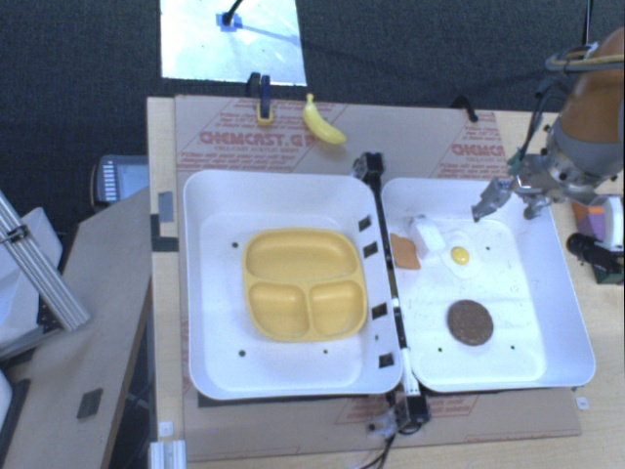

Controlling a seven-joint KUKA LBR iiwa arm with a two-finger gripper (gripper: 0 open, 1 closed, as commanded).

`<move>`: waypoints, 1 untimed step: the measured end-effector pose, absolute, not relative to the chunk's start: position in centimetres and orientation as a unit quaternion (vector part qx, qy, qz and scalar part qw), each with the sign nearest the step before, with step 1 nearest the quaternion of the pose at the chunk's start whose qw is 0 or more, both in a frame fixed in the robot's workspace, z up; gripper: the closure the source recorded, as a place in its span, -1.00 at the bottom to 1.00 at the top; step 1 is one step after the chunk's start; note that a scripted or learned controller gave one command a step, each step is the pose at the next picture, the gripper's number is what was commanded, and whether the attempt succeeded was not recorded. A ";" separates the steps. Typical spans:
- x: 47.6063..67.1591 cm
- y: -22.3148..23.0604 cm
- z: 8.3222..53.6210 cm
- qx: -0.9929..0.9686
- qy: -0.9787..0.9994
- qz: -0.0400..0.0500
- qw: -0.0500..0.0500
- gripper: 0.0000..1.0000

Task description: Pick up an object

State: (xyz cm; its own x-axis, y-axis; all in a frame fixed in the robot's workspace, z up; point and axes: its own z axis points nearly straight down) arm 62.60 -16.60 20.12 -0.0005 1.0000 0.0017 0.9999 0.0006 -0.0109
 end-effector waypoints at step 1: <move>62.9 -16.6 20.9 -0.706 -0.708 0.000 -0.001 -1.00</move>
